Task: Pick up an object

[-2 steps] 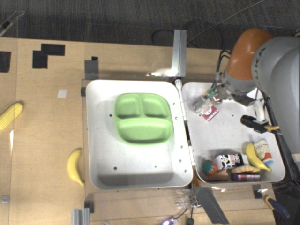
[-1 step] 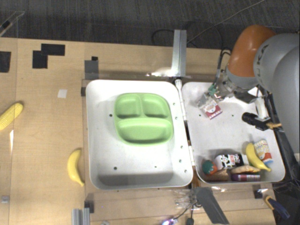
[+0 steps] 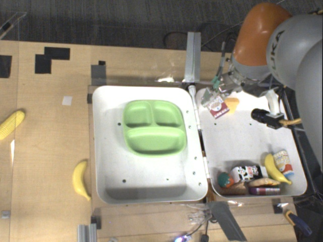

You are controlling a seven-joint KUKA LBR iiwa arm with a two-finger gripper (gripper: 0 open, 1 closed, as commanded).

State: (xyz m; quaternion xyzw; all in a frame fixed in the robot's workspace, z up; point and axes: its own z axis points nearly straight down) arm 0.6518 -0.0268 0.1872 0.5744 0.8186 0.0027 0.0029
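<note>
Green tray [image 3: 154, 126], white bins [image 3: 108, 185], yellow banana [image 3: 81, 179], orange-banded grey arm [image 3: 282, 34].

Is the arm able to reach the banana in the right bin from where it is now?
Probably yes. The banana lies on top of the pile at the right bin's near edge, nothing covering it, and bare bin floor separates it from the end effector at the far end.

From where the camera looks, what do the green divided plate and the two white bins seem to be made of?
The green divided plate looks like moulded plastic: one flat colour, rounded compartment edges, a soft matte sheen. The left bin and right bin look like thin formed plastic or painted sheet, smooth white with rounded corners and faint glare; the view leaves that open.
</note>
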